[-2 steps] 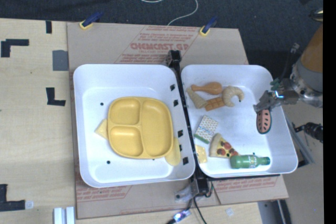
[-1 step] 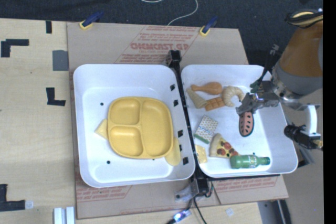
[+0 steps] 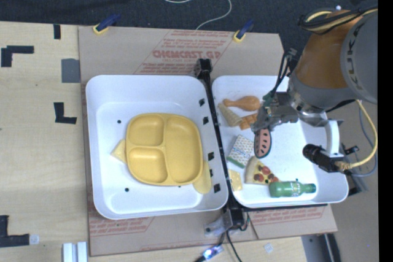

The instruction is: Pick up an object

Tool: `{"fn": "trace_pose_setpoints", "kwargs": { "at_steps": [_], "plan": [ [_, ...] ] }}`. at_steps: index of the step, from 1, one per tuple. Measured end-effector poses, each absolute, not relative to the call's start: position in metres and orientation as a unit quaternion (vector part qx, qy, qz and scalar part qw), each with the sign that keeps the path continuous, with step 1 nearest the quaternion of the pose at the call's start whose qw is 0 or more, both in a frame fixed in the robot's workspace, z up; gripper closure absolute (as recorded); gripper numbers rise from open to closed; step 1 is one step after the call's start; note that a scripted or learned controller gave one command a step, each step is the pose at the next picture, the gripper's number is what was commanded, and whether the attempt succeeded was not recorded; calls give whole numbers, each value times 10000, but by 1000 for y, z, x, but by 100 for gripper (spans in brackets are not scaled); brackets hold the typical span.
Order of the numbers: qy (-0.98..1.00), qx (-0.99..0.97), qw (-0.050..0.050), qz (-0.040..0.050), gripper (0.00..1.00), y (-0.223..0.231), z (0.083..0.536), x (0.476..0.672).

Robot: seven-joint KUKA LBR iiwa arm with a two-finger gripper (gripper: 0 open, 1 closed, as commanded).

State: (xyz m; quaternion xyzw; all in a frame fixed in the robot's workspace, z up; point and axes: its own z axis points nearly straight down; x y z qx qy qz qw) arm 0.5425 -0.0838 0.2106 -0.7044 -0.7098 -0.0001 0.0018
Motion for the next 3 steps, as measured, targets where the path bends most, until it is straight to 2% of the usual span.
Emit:
{"fn": "trace_pose_setpoints", "kwargs": {
  "at_steps": [1, 3],
  "plan": [
    [-7100, -7042, 20, 1, 100, -23, 213, 539],
    [-7096, -7046, 13, 2, 100, 81, 208, 556]
  ]
}}
